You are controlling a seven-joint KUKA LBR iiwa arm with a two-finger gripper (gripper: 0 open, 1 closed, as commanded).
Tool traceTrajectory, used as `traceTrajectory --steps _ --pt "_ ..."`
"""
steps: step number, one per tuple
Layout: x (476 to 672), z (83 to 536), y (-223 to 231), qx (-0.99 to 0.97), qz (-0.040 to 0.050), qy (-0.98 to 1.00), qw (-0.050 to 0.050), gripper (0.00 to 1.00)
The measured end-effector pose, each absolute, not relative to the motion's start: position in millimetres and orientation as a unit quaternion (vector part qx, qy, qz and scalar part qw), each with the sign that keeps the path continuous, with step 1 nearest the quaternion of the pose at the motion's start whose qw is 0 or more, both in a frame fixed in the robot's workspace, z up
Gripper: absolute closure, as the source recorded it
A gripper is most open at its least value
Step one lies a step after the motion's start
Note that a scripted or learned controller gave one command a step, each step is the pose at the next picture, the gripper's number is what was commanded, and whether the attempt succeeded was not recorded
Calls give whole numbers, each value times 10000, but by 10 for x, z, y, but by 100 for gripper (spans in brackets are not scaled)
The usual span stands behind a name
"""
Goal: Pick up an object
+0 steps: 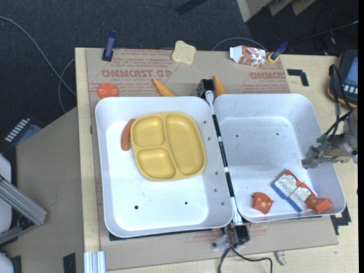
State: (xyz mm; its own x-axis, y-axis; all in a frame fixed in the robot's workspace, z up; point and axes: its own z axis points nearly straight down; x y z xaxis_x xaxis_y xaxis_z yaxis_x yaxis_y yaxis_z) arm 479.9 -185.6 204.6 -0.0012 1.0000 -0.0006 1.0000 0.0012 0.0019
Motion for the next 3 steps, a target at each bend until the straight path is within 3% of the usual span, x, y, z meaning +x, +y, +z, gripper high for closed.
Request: traceTrajectory --steps 1,2,3 --pt "4794 2042 -1858 7069 1 7073 4 0" --pt "5223 1406 -1187 7066 -1 7077 -12 0" --pt "4795 1844 -827 7068 -2 7074 -10 0"
